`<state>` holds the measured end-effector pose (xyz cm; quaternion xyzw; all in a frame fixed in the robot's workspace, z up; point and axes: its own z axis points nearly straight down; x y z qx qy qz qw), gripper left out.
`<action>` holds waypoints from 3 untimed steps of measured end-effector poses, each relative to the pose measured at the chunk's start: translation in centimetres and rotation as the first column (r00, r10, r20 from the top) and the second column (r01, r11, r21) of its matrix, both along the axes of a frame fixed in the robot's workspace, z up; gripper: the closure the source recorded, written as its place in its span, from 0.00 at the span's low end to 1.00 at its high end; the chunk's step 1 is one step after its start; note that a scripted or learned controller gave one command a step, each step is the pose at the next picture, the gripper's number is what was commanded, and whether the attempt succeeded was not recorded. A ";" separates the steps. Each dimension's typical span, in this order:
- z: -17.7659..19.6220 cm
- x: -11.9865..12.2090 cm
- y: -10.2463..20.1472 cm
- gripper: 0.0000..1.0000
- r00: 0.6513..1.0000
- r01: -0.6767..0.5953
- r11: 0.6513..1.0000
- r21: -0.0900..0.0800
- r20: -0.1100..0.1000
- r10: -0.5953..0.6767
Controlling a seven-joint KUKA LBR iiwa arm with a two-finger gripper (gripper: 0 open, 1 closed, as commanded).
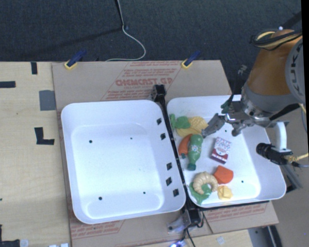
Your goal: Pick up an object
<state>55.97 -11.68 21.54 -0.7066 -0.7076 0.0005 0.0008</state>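
Note:
My gripper (223, 129) hangs over the upper middle of the right bin (261, 184), open, with nothing between its fingers. Just below it lies a small red and white box (220, 149). To its left are a yellow corn-like piece (197, 124) and a green item (180, 122). Near the bin's left wall lie a green bottle (193, 151) and an orange carrot (184, 143). Toward the front sit a red-orange block (224, 174), a tan curled pastry (204, 182) on a green leaf (198, 196), and a small yellow piece (225, 192).
The left bin (115, 158) adjoins the right one along a black-clipped divider (168, 145). Both bins rest on a cardboard sheet (136, 80) on the wooden bench. The arm's grey and orange body (273, 73) stands over the right bin's far right corner.

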 end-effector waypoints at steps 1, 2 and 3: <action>-11.3 1.4 0.8 0.00 1.000 0.003 1.000 -0.008 0.013 -0.003; -13.1 6.9 0.8 0.00 1.000 0.000 1.000 -0.007 0.004 0.000; -12.1 6.7 0.9 1.00 1.000 0.002 1.000 -0.003 0.001 -0.002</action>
